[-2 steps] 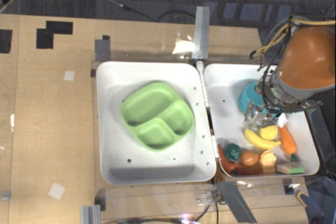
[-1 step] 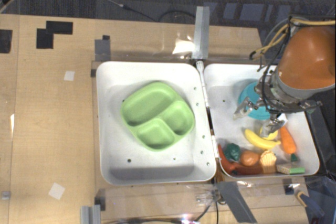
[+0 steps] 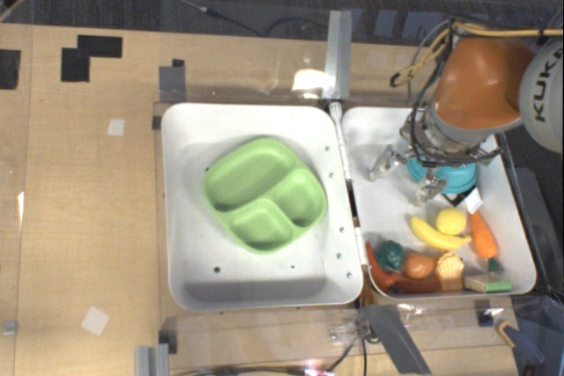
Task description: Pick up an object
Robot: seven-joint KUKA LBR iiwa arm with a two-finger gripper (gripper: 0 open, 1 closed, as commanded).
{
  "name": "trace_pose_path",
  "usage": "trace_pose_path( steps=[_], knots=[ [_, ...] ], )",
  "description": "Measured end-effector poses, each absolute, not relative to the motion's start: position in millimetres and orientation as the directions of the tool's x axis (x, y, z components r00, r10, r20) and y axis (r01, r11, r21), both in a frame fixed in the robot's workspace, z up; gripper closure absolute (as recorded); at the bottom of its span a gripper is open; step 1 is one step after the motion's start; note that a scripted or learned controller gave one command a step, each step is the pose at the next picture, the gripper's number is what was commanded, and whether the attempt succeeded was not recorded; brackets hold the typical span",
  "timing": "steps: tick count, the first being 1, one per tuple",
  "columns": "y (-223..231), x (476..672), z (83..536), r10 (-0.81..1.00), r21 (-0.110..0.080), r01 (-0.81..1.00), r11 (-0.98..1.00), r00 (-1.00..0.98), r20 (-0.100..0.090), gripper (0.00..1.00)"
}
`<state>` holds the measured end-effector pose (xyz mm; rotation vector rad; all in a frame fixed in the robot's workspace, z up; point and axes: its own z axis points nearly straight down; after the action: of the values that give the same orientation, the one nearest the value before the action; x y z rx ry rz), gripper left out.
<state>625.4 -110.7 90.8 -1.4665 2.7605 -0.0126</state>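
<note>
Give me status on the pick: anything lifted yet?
Done: the arm has reached over the right bin, its end effector low above the bin floor near a teal object. In hand: nothing visibly held. Left: grasp and lift. The banana, carrot and other toy food lie in the bin; the green divided plate sits in the left bin.

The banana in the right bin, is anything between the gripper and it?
Nothing visible blocks it. The gripper hangs just above the banana in the picture, over bare bin floor. A lemon touches the banana's upper side and a carrot lies beside it, crowding a grasp.
</note>
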Motion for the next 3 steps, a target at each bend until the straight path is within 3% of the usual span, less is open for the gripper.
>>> trace_pose_path(
  steps=[1,2,3],
  knots=[
    [-106.5,564.9,90.8,-0.880,-0.013,-0.880,0.475,-0.475,-0.008,0.00],
    [-147.0,545.0,91.0,-0.923,-0.017,-0.923,0.385,-0.384,-0.006,0.00],
    [-134.5,514.1,91.9,-0.977,-0.024,-0.977,0.213,-0.213,-0.003,0.00]
  ],
)
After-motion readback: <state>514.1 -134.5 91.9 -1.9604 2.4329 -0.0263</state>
